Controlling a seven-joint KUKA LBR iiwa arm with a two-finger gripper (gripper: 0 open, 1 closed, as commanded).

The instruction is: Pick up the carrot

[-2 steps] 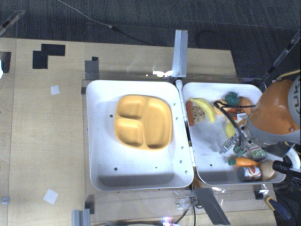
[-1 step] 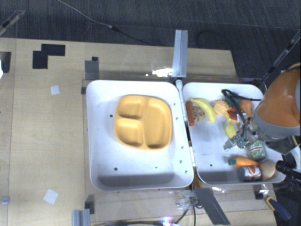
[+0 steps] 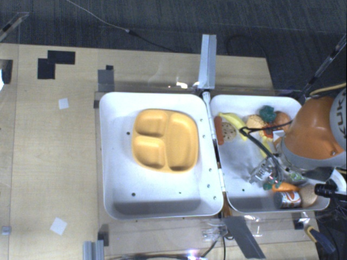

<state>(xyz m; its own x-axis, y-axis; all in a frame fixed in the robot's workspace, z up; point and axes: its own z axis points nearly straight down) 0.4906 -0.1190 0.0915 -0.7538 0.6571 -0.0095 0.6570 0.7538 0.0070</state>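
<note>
Two white bins sit on the bench: the left bin point(image 3: 116, 161) and the right bin point(image 3: 238, 161). One yellow divided plate point(image 3: 165, 140) has three compartments. There is one banana point(image 3: 232, 119), one carrot point(image 3: 283, 187), one sausage point(image 3: 218, 130), one can point(image 3: 288, 199), and one teal item point(image 3: 267, 112).

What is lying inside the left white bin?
Inside the left white bin lies one yellow tray with three compartments, and nothing shows in them. The bin floor under the tray is covered, so it cannot be checked.
</note>
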